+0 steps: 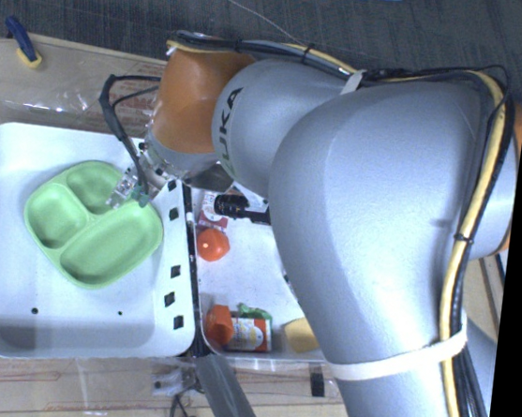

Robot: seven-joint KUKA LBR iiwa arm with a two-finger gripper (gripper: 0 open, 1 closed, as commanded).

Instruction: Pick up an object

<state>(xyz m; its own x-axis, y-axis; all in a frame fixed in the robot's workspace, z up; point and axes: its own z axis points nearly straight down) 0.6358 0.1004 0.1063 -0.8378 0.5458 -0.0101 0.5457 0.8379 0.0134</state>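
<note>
One pale green divided plate (88, 229), with three shallow compartments, lies in the left bin (3, 313), nearer its far wall. The gripper (129, 189) hangs over the plate's rim, at the edge closest to the divider between the bins; I cannot tell its state or whether it touches the plate.

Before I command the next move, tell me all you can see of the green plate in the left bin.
The green plate is pale green, looks like plastic, and is divided into three compartments, all bare. It lies flat on the floor of the left bin, toward its upper half. The gripper hangs over its right rim; contact is unclear.
</note>
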